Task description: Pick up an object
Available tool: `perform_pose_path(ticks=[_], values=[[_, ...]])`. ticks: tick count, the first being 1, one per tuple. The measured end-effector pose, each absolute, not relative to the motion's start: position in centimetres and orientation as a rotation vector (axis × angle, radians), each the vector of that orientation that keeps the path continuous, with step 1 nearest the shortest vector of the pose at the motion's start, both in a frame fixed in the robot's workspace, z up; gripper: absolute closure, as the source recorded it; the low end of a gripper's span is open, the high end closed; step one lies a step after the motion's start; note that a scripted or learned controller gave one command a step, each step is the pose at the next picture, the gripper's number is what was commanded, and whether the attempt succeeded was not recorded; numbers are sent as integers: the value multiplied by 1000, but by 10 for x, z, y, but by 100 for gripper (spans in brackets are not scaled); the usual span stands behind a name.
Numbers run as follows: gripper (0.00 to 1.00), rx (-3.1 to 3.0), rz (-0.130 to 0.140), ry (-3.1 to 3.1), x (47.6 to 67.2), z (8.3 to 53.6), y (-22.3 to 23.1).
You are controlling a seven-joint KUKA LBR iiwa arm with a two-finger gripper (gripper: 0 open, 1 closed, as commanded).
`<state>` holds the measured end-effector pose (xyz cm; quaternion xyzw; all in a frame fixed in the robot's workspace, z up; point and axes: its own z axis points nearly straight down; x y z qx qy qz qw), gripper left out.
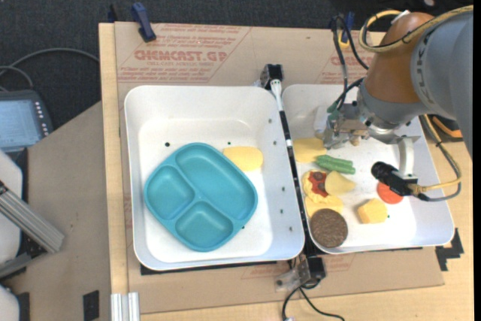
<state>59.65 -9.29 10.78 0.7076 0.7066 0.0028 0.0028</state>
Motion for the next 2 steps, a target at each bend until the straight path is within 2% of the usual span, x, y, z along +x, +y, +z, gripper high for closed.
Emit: perform_pose_path(ticks=[1, 2], values=[[100, 2216, 5, 2234, 517, 189, -10], [100, 2203, 27, 2222, 576, 328, 40]])
